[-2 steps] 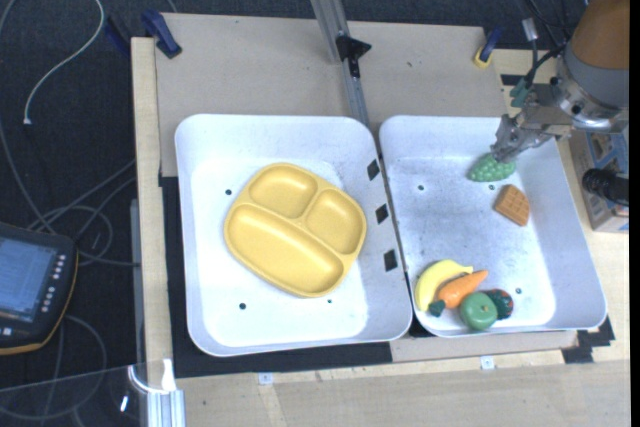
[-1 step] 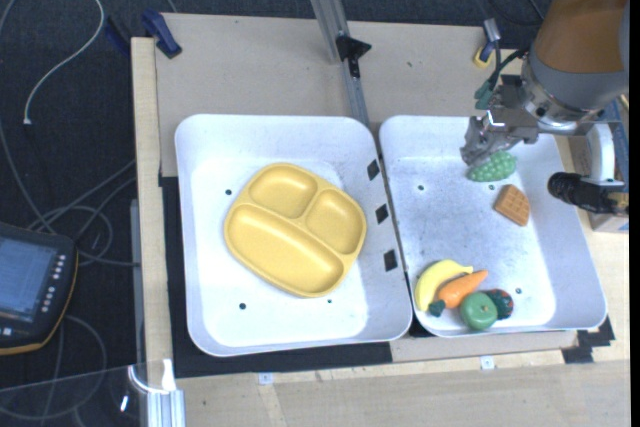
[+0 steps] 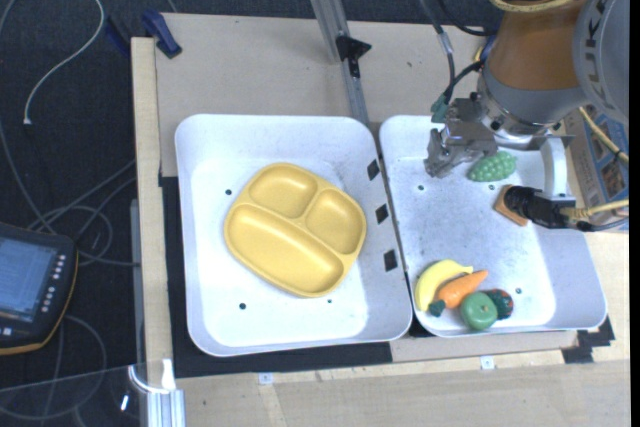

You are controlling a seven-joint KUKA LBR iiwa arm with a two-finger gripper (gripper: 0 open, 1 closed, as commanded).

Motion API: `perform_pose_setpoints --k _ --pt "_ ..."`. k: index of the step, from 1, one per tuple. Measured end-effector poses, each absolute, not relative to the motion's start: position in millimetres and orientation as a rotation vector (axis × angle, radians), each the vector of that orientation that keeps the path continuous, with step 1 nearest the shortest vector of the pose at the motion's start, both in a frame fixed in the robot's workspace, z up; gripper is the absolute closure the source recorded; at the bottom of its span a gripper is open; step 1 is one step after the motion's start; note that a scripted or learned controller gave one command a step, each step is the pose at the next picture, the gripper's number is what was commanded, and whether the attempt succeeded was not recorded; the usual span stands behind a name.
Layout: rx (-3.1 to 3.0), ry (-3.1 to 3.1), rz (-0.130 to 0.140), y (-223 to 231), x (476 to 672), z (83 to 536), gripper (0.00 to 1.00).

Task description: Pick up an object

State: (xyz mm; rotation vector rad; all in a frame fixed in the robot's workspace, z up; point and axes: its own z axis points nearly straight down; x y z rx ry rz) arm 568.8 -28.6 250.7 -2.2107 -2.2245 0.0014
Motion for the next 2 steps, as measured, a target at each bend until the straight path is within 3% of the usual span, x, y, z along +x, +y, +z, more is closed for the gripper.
perform_pose_setpoints --k 2 --pt "-2.209 -2.225 0.003 85.5 567.0 231.7 1.0"
